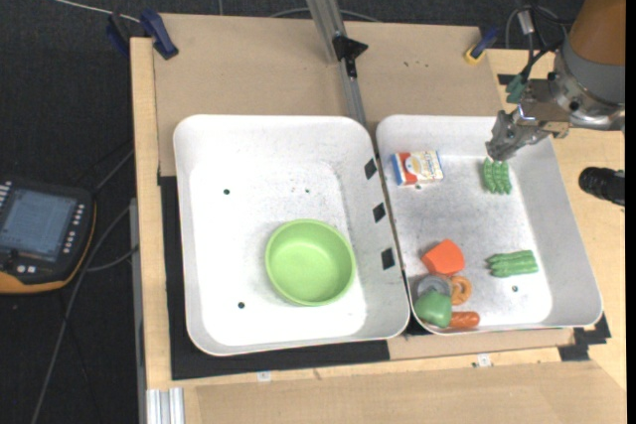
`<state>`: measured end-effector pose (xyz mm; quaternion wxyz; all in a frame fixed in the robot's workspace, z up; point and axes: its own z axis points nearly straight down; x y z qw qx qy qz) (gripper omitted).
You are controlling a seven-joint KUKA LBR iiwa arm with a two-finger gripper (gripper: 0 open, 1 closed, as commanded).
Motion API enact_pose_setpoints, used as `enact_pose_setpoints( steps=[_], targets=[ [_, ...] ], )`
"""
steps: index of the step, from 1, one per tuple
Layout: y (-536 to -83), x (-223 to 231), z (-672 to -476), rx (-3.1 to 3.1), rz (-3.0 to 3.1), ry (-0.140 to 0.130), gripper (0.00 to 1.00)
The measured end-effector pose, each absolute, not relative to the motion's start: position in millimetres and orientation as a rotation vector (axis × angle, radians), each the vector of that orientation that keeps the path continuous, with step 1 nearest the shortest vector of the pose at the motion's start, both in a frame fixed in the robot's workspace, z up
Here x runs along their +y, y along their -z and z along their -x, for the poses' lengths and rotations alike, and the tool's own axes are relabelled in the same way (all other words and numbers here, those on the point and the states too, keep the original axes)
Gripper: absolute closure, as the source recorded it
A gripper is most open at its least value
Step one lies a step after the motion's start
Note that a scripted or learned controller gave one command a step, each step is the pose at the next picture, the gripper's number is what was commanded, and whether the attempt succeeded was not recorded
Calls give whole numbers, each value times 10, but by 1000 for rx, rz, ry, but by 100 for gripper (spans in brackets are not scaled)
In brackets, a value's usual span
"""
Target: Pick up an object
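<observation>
One green toy [496,177] lies in the right bin [556,243], at its far end, directly beneath the gripper [502,144], which hangs just above it; whether they touch is unclear.

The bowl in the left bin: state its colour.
Light green; the bowl shows clearly in the camera view.

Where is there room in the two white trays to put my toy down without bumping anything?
The left bin has bare floor all around the green bowl, mostly behind it. In the right bin, the middle is bare, between the small carton and the orange block. Its front left corner is crowded, and the gripper hangs over the back right.
</observation>
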<state>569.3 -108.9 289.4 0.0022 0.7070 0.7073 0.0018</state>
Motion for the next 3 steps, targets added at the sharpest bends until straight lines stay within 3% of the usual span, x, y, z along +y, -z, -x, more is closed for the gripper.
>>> enact_pose_setpoints(
  steps=[3],
  targets=[
    [-2456, 448, -5745, 2227, -2218, 0, 100]
  ],
)
